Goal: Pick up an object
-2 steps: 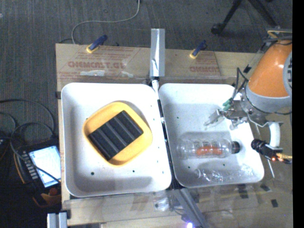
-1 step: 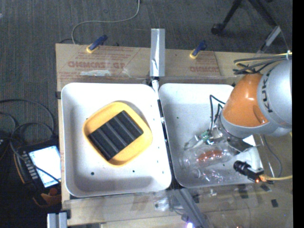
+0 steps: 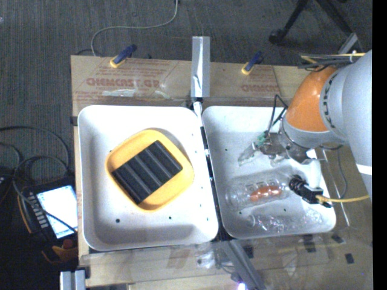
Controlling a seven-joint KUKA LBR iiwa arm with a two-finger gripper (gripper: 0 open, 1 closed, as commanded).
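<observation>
We are hovering our gripper (image 3: pixel 261 145) over the right bin (image 3: pixel 227 162), just above a clear bottle (image 3: pixel 259 193). A yellow tray (image 3: pixel 151 168) is lying in the left bin (image 3: pixel 91 180).

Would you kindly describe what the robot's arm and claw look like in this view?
The arm is bulky, rounded and light grey, with an orange band above the wrist. The claw is small, dark and metallic. A black cable loops beside it, and a yellow cable trails below.

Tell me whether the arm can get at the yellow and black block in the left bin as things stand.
Probably yes. The yellow and black block lies alone in the left bin with nothing over it. The gripper hangs over the right bin, and only the low rims lie between.
</observation>
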